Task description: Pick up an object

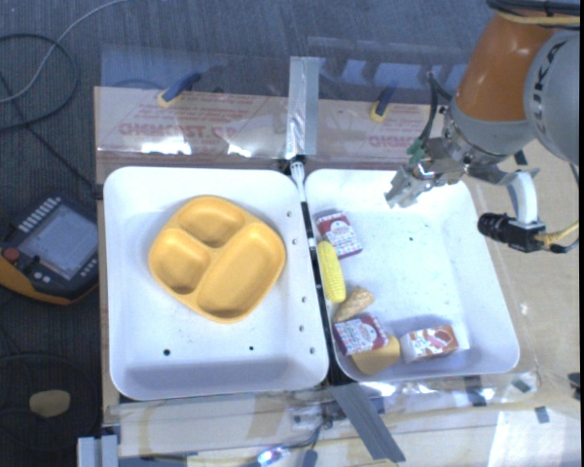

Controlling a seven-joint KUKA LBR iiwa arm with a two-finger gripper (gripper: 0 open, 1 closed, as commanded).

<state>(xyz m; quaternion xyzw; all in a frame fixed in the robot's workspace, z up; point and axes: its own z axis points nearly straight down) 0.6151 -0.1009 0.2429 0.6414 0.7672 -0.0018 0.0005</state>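
Objects for picking lie in the right-hand shallow white bin, crowded along its left wall and near corner, but going left to right the view starts elsewhere. On the dark floor at the far left rests a grey-screened handheld control pendant with an orange casing, with black cables trailing around it. Next comes the left-hand shallow white bin, which holds a yellow plastic divided plate with three compartments, lying flat near the bin's middle. Behind both bins a cardboard panel under clear plastic sheeting is held by yellow clamps.

Just past the wall shared by the bins, a small red-and-white packet lies near the far left of the right bin. Below it, a yellow toy corn cob lies lengthwise against the left wall. A tan bread-like piece sits just beneath the cob, then a second red-and-white packet touching a yellow rounded item. Beside those, an orange-and-white packet lies near the front wall.

The two-finger gripper hangs over the far edge of the right bin, well apart from the objects, with nothing between its fingers; how wide the fingers stand cannot be told. The grey arm with its orange band reaches in from the right.
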